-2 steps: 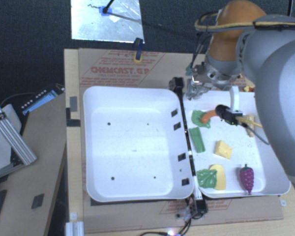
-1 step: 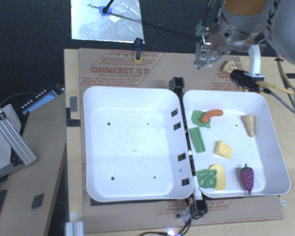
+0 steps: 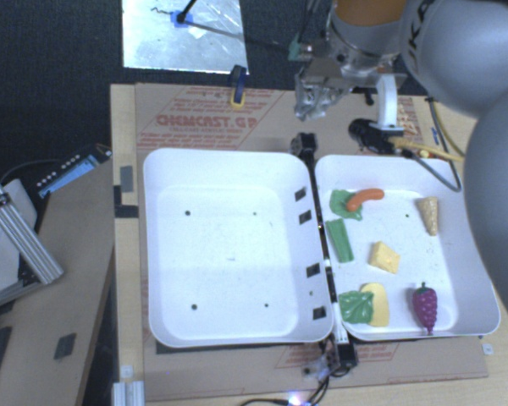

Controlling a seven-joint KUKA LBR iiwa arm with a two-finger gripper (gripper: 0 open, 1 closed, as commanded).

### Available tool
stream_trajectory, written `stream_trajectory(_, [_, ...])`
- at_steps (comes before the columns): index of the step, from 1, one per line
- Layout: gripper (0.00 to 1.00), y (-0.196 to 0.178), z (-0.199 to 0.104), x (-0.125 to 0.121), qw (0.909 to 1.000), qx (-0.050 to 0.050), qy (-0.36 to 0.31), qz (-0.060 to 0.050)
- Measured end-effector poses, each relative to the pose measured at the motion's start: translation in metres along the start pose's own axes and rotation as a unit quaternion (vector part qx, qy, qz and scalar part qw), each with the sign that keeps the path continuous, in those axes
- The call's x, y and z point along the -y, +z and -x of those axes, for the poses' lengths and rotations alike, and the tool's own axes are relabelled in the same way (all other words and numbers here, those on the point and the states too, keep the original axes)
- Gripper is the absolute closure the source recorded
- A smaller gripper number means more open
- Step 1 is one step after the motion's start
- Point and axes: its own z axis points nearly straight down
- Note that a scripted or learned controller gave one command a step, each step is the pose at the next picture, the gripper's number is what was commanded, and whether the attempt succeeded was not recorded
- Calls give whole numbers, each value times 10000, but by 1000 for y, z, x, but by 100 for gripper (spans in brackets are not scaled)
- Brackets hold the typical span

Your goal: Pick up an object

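Over the far edge of the right bin (image 3: 457,307) your gripper (image 3: 315,101) hangs high, touching nothing; whether it is open you cannot tell. All the pickable things lie in that bin, spread apart, likely so each can be taken singly: carrot (image 3: 361,197), cheese wedge (image 3: 385,257), grapes (image 3: 424,305). Left bin (image 3: 165,252) offers nothing.

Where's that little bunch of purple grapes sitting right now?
The purple grapes lie in the right bin, near its front right corner. The yellow piece with a green leaf is just to their left, and the cheese wedge sits behind that.
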Motion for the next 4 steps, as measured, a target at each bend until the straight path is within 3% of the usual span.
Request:
stream_trajectory(1, [100,9,-50,0,10000,1,6,-8])
stream_trajectory(2, [100,26,-153,1,10000,-10,-19,-18])
stream_trajectory(3, [100,86,-124,57,10000,23,53,-61])
stream_trajectory(4, [100,75,-139,-3,10000,4,26,9])
